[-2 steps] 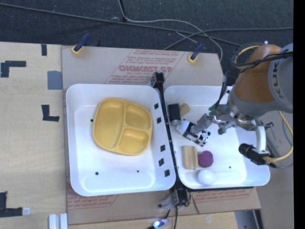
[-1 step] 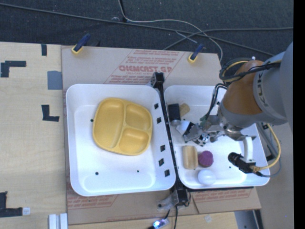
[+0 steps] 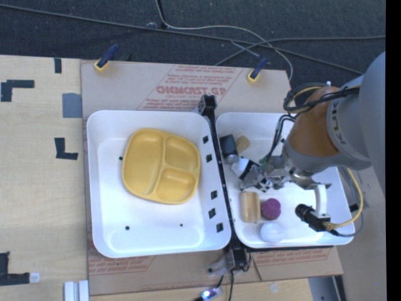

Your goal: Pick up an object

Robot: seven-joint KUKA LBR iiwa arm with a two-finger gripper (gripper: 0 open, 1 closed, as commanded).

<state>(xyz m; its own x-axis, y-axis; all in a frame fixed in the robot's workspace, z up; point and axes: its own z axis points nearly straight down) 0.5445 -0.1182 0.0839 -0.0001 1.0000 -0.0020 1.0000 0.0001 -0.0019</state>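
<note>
Camera view, from the near edge back: in the right bin (image 3: 348, 200), a white ball (image 3: 272, 232) lies close to the front wall. Just behind it a purple ball (image 3: 270, 209) sits touching a tan block (image 3: 250, 206) on its left. The gripper (image 3: 258, 175) hangs directly behind those two, near the tops of the block and the purple ball, with the grey arm (image 3: 326, 130) and its orange band reaching in from the right. Whether its fingers are spread or closed cannot be told, and nothing can be seen held. Farther back, a dark object (image 3: 227, 145) and a small tan piece (image 3: 242, 143) lie by the divider. The left bin (image 3: 100, 168) holds a yellow tray (image 3: 161, 165). Both bins rest on the surface (image 3: 37, 187).
</note>
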